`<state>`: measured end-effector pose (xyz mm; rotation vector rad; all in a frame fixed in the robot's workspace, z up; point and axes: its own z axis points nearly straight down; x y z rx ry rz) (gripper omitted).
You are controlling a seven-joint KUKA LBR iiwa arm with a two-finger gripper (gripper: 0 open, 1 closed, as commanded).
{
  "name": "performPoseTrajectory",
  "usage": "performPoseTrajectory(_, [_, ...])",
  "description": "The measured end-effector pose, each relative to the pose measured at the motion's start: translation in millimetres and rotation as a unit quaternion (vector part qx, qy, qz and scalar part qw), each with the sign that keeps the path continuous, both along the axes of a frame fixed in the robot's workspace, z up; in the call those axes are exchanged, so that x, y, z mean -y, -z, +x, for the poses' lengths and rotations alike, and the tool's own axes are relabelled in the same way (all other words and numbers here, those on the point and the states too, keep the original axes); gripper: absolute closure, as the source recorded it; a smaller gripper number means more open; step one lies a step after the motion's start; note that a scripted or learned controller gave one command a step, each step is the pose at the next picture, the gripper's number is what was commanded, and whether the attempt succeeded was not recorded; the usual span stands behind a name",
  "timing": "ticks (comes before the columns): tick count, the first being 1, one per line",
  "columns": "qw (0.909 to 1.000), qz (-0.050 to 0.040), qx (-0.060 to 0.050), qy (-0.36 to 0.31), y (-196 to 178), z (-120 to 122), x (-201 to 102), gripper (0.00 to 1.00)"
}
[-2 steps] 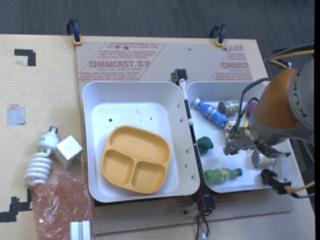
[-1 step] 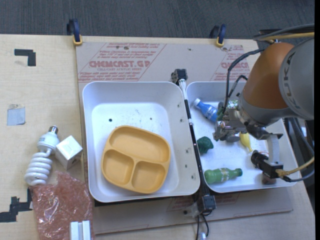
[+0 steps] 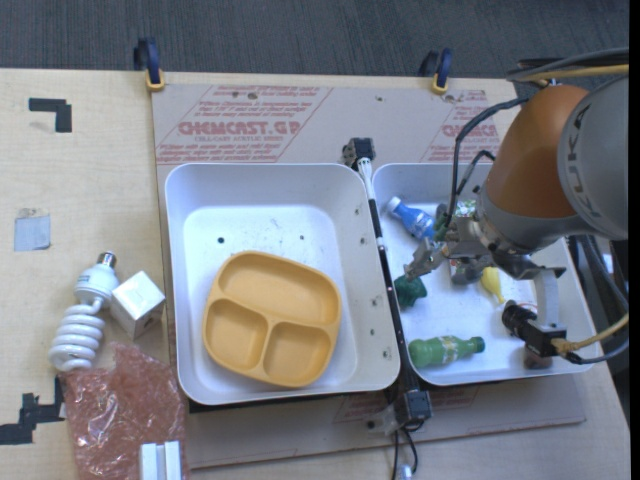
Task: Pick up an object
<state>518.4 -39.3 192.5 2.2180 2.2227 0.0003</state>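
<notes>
Right bin (image 3: 560, 363): green bottle (image 3: 447, 349) lies near its near wall. Farther in, dark green object (image 3: 409, 290) sits just left of the gripper (image 3: 432, 255); gripper state cannot be determined. Blue-and-white bottle (image 3: 411, 216) lies beyond. Left bin (image 3: 190, 268) contains a yellow divided tray (image 3: 270, 318)

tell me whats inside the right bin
In the right bin: a green bottle, a blue bottle, a dark green toy and a yellow piece. The arm covers the bin's far right corner.
</notes>
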Motion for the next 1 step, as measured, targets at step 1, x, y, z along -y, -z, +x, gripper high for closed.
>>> performPoseTrajectory(1, [1.0,-0.0001,0.0,0.001,87.4,26.8,56.9,0.0])
